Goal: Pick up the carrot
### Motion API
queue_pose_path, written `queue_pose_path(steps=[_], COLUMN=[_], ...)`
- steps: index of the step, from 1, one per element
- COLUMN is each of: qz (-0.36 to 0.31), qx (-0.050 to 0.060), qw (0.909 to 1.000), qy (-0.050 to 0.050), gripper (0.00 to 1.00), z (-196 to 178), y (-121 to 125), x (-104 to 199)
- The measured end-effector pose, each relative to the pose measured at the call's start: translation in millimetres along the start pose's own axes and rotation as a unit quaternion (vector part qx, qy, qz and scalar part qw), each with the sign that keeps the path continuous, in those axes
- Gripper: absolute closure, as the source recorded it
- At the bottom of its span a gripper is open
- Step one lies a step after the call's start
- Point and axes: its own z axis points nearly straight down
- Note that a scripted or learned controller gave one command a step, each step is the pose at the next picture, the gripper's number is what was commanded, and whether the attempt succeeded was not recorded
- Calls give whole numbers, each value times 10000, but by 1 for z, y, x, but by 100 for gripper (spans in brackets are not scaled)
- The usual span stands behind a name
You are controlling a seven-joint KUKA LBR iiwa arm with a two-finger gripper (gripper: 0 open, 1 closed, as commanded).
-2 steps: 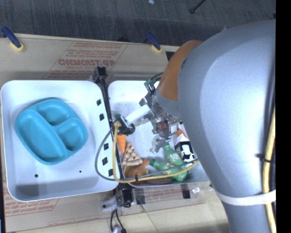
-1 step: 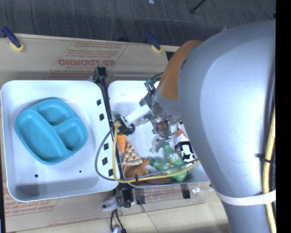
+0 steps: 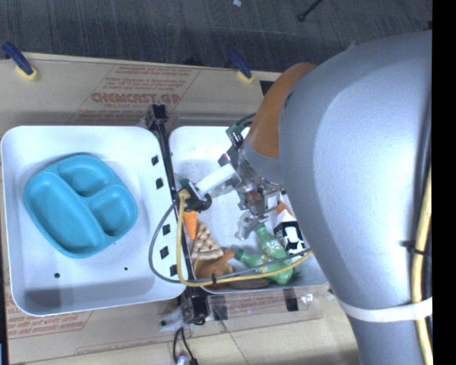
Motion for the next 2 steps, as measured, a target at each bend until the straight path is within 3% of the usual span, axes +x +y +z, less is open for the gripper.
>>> queue_pose_path(steps=[1,2], qz=[378,469], qx=[-5,-20], qw=[9993,9989], qy=[9,83], gripper=[0,0], z=[78,-7], y=[46,41], x=[-32,56])
